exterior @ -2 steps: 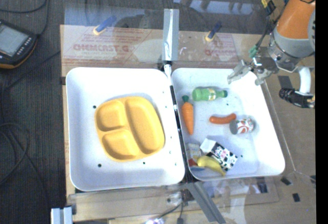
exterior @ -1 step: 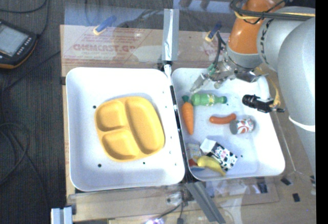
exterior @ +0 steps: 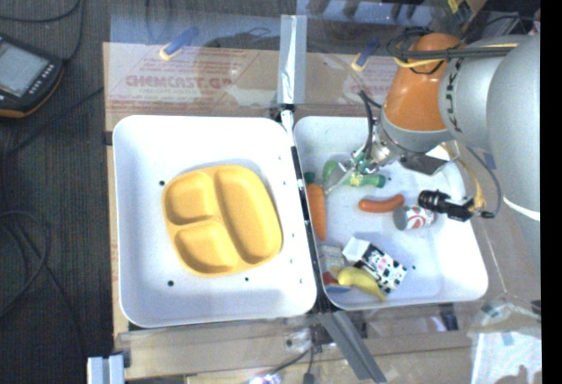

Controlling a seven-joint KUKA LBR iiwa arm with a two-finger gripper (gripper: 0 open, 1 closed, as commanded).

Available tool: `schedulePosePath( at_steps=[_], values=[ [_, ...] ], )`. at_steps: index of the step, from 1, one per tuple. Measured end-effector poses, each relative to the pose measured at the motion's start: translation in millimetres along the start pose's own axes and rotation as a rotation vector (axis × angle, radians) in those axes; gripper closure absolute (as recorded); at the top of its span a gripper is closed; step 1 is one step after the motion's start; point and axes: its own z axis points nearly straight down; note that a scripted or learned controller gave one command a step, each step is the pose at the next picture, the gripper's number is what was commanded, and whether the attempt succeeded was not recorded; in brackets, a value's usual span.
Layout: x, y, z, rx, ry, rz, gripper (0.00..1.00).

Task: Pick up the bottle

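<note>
In the left half of the frame sat the left bin [exterior: 140, 286], bearing a yellow divided tray [exterior: 224, 220] at its middle, probably set there as somewhere to put things down. Just right of the seam between the bins, a carrot [exterior: 317, 209] lay along the near wall of the right bin [exterior: 457, 281]. Above it, at the upper left of that bin, lay the green bottle [exterior: 336, 170], on its side as far as could be told. The gripper [exterior: 367, 164] hung just beside the bottle's right end, apparently lowered there to take it; whether it had hold could not be told. Below lay a banana [exterior: 360, 280] and a black-and-white carton [exterior: 383, 268]; further right, a sausage [exterior: 381, 203] and a small ball [exterior: 415, 217].
</note>
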Motion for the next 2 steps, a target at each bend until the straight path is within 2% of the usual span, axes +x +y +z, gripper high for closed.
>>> schedulePosePath(
  at_steps=[1,2],
  values=[
    [1.3,2.2,-9.6,-0.003,0.003,-0.001,1.0],
    [30.0,41.3,-143.1,0.016,0.01,0.272,1.0]
  ],
)
